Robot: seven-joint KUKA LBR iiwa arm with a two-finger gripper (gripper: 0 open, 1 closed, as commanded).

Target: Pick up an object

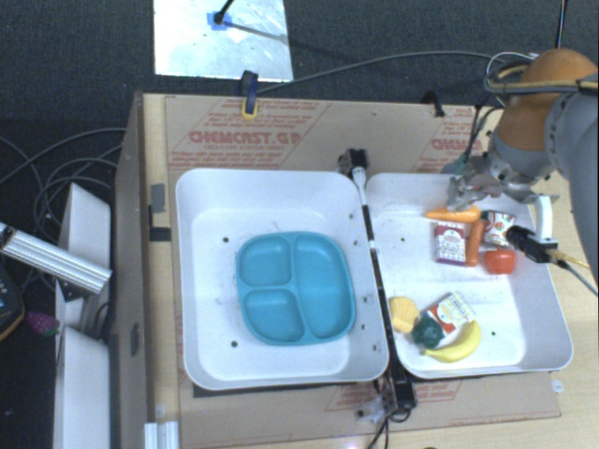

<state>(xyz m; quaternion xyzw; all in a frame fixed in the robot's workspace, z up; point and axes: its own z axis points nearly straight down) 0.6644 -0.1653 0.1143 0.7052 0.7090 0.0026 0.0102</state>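
Carrot (453, 216) just below jaws, right bin (552, 344)

Blue divided plate (296, 286) in left white bin (211, 213), foil sheet (222, 26) beyond bench
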